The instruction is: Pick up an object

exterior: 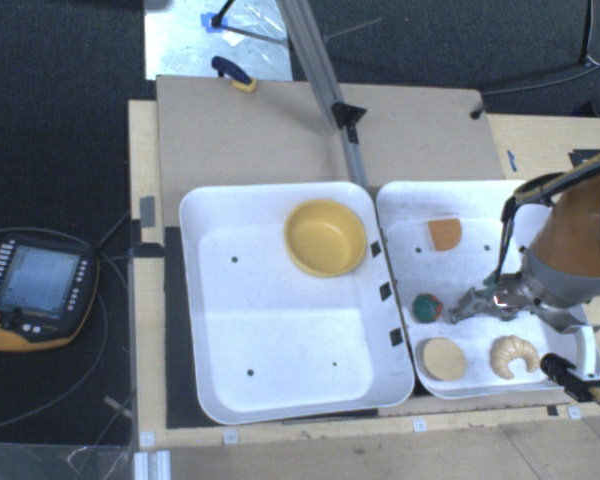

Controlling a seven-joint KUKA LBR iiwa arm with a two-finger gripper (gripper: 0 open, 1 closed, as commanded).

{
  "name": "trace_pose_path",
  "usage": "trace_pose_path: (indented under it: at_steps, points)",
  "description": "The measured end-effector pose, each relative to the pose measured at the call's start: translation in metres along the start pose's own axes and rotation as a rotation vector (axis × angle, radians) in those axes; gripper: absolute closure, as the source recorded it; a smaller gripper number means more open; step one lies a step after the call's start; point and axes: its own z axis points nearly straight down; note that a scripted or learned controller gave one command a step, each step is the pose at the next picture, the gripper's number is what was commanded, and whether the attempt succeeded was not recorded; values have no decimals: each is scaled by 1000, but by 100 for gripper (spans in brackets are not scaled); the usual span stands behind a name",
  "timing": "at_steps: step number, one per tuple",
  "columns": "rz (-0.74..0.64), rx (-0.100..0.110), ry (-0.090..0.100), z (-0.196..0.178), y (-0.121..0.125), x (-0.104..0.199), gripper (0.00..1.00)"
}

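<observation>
The right bin holds an orange block near its back, a small green-and-red ball at its left middle, a pale round disc at the front, and a beige croissant-shaped piece at the front right. My gripper reaches in from the right and hovers low just right of the ball, above and between the disc and the croissant. Nothing shows between its fingers. A yellow bowl sits in the left bin near its back right corner.
A slanted metal pole crosses the brown board behind the bins. A teach pendant lies on the floor at far left. The arm's grey and orange body covers the right bin's right side.
</observation>
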Motion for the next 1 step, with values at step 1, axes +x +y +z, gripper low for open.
trace_pose_path:
  at_steps: [1]
  points:
    - [0,-5,-1,-13,1,0,100]
